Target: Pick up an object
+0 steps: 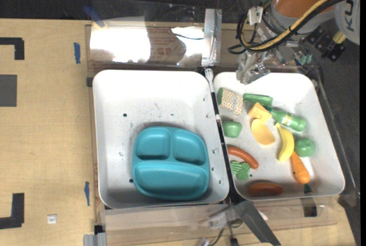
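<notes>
Your gripper hovers at upper right over the right bin; finger state can't be told. The banana, centre-right, looks light, rigid, slippery: pinch its narrow middle.

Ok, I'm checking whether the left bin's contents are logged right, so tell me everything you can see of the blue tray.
The blue tray is a teal, rounded-rectangle dish that looks like matte plastic. It has three hollows: two smaller ones at the far side and one wide one at the near side, with nothing in them. It lies flat, right way up, on the floor of the left bin, toward the near right corner, apart from the toys.
</notes>
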